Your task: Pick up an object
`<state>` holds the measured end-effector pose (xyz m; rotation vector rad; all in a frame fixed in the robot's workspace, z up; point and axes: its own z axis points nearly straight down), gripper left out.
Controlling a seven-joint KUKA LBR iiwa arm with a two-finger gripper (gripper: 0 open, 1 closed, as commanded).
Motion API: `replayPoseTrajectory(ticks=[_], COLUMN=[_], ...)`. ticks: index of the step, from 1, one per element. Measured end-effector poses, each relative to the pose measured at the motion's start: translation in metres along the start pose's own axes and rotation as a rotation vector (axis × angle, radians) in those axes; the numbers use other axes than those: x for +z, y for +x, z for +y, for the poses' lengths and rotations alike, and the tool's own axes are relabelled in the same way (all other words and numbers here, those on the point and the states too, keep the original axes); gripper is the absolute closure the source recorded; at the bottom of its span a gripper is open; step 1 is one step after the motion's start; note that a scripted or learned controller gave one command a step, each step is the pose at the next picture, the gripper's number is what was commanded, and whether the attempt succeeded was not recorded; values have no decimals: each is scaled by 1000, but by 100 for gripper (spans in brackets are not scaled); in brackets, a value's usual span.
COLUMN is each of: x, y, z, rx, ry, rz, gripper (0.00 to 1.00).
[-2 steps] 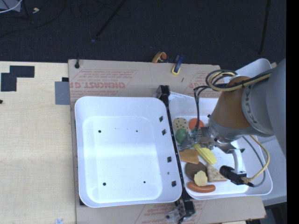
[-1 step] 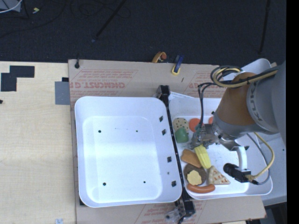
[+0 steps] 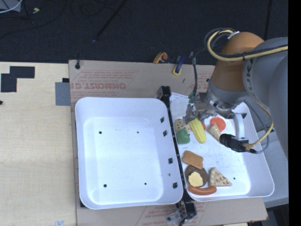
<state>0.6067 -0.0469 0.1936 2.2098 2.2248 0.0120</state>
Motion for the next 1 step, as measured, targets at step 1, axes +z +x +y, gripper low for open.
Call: replayPoseTrajectory(ticks=[1], x=[-37], y=[66], z=[25], rx=[0], ry=[7], rz=[0], gripper=[100])
